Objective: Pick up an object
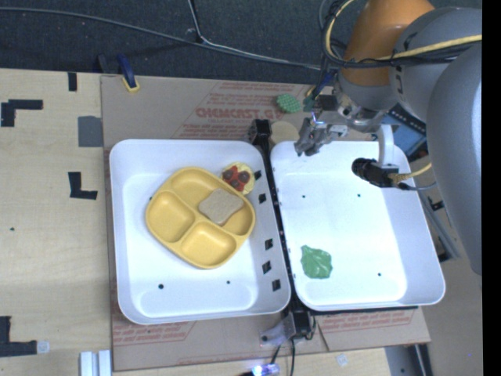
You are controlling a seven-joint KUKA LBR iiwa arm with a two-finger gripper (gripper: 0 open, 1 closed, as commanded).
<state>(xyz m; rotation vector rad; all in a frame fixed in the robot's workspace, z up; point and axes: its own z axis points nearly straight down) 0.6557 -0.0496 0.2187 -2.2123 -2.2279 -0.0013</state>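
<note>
Approach step, I'd say; gripper [311,143] hangs over right bin's [407,233] far rim, jaws' state unclear; green object [316,262] awaits near its front.

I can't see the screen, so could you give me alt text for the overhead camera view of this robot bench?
A grey robot arm's claw hangs over the far edge of the right white bin, which holds a flat green object. The left white bin holds a yellow divided plate with a tan slice on it.

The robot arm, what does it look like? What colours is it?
The arm is big, rounded and grey, with a shiny orange band above the wrist. Yellow and black cables loop around it. Its small gripper is dark metal.
</note>
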